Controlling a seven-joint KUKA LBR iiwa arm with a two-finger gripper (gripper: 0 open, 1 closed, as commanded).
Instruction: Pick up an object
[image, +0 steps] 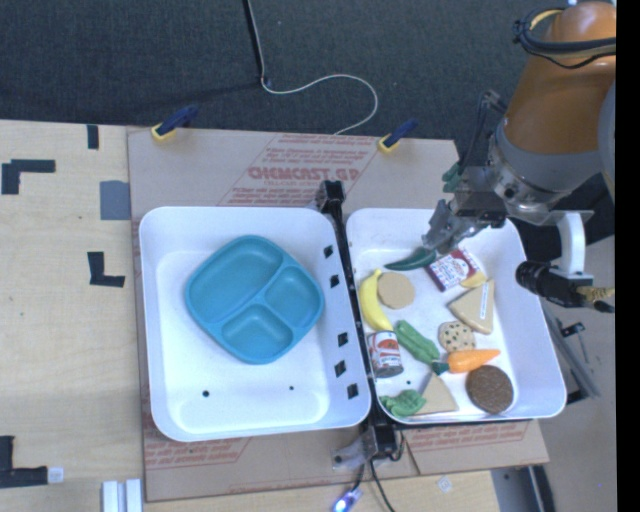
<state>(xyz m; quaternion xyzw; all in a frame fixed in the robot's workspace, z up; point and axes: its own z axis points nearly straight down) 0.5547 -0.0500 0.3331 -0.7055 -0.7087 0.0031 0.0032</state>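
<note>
Here the jaws (437, 240) sit low over the upper part of the right bin (535, 345), right of centre in the frame, below the grey arm (545, 150) with its orange band. Their tips come down at the upper end of a dark green, pod-like piece (408, 261), which slants from there toward the lower left; whether they are spread or pinched on it I cannot tell, since the tips blur into the piece itself.

The green piece is slim, curved and dark, and lies just above a round tan biscuit (396, 291) and beside a small red-and-white packet (451, 269). Left of the biscuit a yellow banana (372, 301) curves along the bin's left wall. Lower down are a lighter green pod (418, 341), a small can with a red label (386, 354), a speckled cookie (455, 335), an orange carrot (470, 359), a pale wedge (474, 308) and a dark brown round patty (491, 388). A leafy green bit (403, 403) lies against a tan triangular slice (439, 396) at the bin's lower edge.

The right bin is crowded in its middle and lower half, while its upper strip near the far rim is barer. The left bin (165, 300) holds a blue divided plate (254, 298), with white floor open all round it. Both bins rest on a cardboard sheet (290, 175) on the table (60, 300).
</note>
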